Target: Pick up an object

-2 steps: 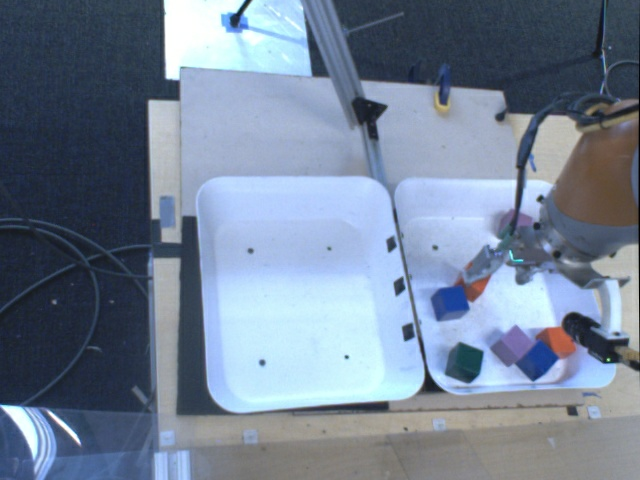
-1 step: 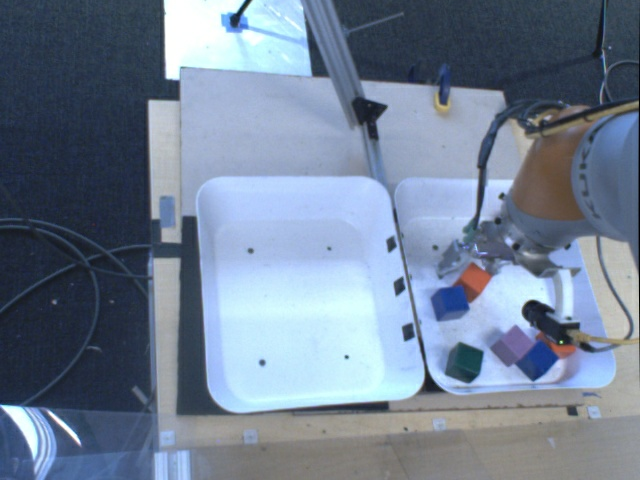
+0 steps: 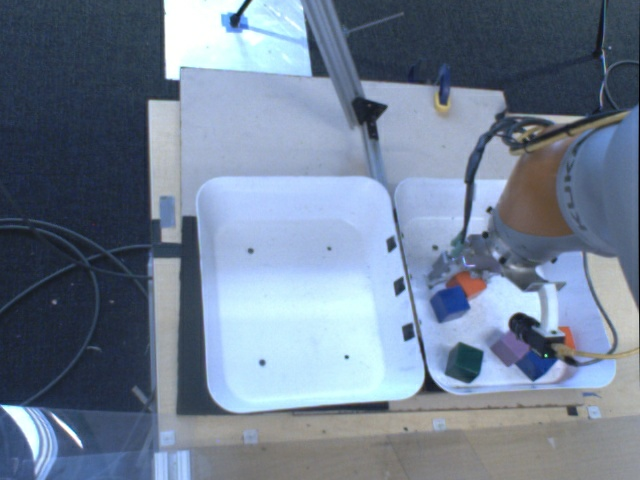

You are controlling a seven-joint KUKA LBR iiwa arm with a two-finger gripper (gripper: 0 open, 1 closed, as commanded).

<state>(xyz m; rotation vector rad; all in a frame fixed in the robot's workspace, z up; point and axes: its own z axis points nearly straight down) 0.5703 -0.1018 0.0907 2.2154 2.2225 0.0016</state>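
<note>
In the right bin (image 3: 420, 208), the orange block (image 3: 468, 286) and touching blue cube (image 3: 450, 304) are crowded by the gripper (image 3: 452, 268); green cube (image 3: 464, 362) and purple block (image 3: 509, 348) lie nearby; finger state cannot be told.

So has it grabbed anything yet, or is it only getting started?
Done: the arm has reached into the right bin, and its gripper is low by the orange block and blue cube. In hand: nothing visibly between its fingers. Left: gripping and lifting one. The green cube, purple block and the other blue one lie untouched.
</note>
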